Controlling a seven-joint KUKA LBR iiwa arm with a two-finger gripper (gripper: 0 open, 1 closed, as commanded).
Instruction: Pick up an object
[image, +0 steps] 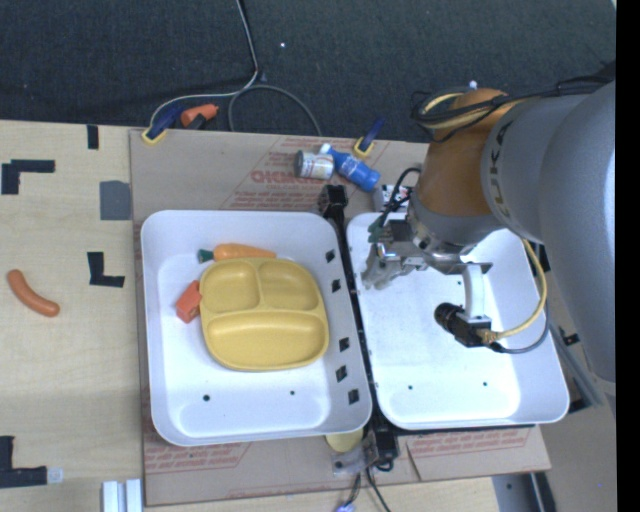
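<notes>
gripper (385, 268) hovering low at the right bin's (450, 400) 10 o'clock corner, grasp state impossible to tell | yellow divided tray (265, 312) lying central in left bin (170, 300), carrot (243, 252) at its 12, orange piece (188, 300) at its 9 | tray looking light, stiff, slick plastic; rim edge seeming the best hold | carrots small, rigid, apt to roll

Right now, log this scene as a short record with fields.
left bin: yellow divided plate; orange carrot at its top edge; small orange piece at its left
right bin: gripper low at its upper left
jaws: state unclear
bench, far left: orange sausage-shaped toy
behind bins: blue and white clamp
</notes>
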